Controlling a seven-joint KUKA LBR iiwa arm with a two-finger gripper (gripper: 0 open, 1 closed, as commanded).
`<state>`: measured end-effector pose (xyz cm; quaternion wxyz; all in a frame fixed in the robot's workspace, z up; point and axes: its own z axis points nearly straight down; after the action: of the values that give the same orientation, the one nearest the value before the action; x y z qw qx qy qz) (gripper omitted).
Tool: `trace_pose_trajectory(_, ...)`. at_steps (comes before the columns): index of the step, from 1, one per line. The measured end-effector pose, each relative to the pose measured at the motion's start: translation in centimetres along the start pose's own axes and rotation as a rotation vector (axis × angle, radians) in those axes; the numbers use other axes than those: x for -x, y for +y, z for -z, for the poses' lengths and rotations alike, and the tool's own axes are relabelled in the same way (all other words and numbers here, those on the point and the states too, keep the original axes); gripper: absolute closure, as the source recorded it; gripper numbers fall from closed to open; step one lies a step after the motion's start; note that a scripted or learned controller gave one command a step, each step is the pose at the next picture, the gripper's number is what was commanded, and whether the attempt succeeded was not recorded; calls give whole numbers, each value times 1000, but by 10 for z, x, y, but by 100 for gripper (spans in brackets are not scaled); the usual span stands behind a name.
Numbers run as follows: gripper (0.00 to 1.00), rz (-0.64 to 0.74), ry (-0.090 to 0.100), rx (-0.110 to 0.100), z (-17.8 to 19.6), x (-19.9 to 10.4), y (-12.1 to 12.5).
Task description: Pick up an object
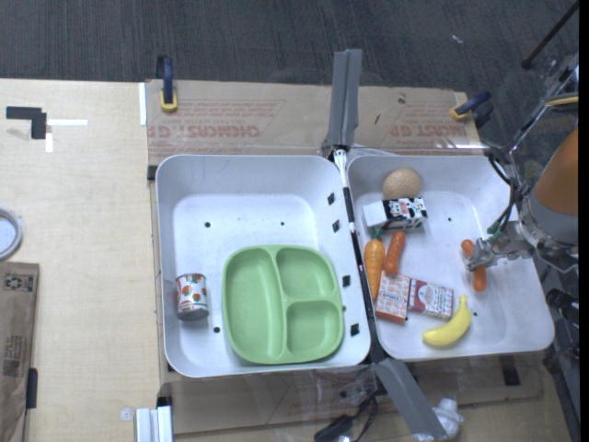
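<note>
Orange carrot bit (474,263) sitting right under the end effector (478,263), nothing lifted yet.
Can't tell if it's gripping; banana (448,325) and boxes (413,297) lying just left of it, so the grab's looking undone.

Bench (83,201): two white bins (175,191), cardboard sheet (258,122).

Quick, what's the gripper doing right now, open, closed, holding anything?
Gripper: low in the right bin, right at a small orange object; open or shut cannot be told, and no hold is visible.
</note>
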<state>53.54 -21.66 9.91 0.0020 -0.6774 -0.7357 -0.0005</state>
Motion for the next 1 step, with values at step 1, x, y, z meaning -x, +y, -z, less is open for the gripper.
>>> trace_pose_trajectory(1,100,-66,-5,0,107,-44,5)
